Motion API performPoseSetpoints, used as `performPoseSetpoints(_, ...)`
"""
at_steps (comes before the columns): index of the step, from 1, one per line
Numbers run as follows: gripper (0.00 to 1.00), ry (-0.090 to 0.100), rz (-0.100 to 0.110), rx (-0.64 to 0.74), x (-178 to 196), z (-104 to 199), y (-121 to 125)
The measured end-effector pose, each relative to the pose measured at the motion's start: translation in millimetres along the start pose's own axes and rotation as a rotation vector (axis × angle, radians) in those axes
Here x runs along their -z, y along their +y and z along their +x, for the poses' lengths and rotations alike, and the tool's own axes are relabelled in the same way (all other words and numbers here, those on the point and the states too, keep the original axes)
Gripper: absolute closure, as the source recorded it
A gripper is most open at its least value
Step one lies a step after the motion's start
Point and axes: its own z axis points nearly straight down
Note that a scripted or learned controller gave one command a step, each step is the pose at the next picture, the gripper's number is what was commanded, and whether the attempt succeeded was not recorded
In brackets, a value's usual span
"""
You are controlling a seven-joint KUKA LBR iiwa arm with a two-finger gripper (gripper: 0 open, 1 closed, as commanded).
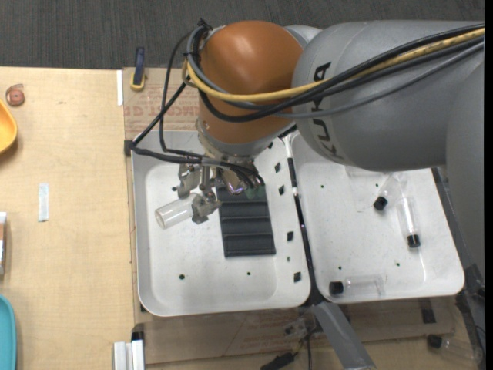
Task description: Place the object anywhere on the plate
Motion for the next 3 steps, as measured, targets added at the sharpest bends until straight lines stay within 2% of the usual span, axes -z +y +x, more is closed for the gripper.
performPoseSetpoints(1, 1.00, 0.000, 0.000, 0.071, 51.0, 43.7, 18.0)
performPoseSetpoints(2, 0.00, 0.000, 0.000, 0.071, 51.0, 43.6, 18.0)
performPoseSetpoints(3, 1.00, -0.003, 0.000, 0.067, 60.1, 42.4, 17.2)
